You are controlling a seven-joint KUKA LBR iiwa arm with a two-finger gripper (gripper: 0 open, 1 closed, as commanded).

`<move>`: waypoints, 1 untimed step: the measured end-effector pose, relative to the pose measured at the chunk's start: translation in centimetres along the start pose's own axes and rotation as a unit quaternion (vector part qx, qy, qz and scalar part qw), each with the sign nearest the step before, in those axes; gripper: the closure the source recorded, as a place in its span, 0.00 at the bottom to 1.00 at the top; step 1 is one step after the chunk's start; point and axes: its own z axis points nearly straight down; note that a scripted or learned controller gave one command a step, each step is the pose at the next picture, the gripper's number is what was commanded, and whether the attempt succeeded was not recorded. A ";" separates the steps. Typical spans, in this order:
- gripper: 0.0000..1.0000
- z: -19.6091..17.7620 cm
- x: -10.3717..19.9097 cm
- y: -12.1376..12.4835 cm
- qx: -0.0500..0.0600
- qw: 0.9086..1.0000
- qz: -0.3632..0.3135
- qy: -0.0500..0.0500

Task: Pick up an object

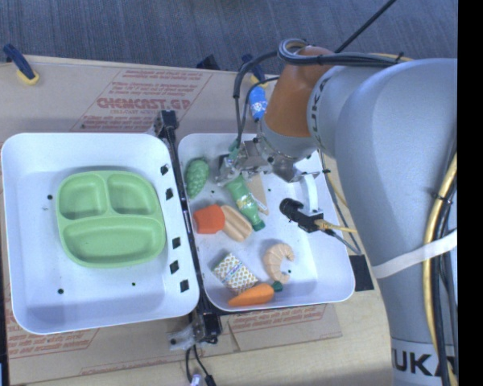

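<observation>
The gripper [232,166], finger state impossible to tell, is hovering over 1 green bottle [244,200], likely light, rigid, slick, best pinched mid-body.

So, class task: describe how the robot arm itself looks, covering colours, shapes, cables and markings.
The arm is a thick, rounded, light grey tube with an orange band above the wrist. Black cables loop around the wrist, and a white strap crosses the lower body. Dark letters "UKA" mark the base. The metal gripper looks small and silvery.
</observation>
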 end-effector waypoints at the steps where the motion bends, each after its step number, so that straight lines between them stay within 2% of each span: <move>1: 1.00 -13.4 3.9 0.9 0.002 0.999 0.043 0.002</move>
